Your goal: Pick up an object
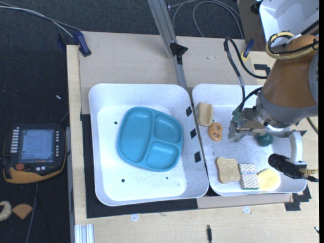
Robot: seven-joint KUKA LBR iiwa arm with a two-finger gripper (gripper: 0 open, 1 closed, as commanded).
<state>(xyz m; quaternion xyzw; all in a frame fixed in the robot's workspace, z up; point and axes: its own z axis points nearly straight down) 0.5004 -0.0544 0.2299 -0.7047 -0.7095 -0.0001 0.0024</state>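
Observation:
My gripper [238, 130] reaches into the right bin [223, 94] from the right, hanging low over its middle. Its fingers point down at bare bin floor, with nothing seen between them. A small orange pretzel-like piece [215, 131] lies just left of the gripper. A tan bread-shaped piece [204, 114] lies at the bin's upper left. Along the front edge sit a toast slice [228, 169], a checkered cracker [248, 176] and a pale yellow round piece [269, 179]. A teal object [264, 138] shows partly under the wrist.
The left bin [101, 151] holds a blue divided plate [150, 137]. A metal post [164, 19] slants over the back between the bins. A tablet pendant [33, 151] lies off the bench at left.

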